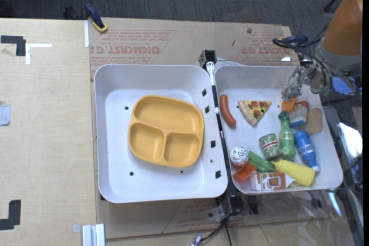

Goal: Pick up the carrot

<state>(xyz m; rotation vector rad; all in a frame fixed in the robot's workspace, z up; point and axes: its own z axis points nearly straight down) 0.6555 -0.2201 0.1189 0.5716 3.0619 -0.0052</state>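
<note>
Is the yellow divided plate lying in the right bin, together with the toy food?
No, the yellow divided plate lies alone in the left bin, while the toy food, such as the pizza slice, lies in the right bin.

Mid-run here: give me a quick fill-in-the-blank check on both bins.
The yellow divided plate lies in the ____ bin.
The pizza slice lies between the hot dog and the ____.
The gripper hovers over the right bin's ____ corner.
The yellow mustard bottle lies beside the ____ bottle.

Missing words: left; gripper; far right; blue
</note>
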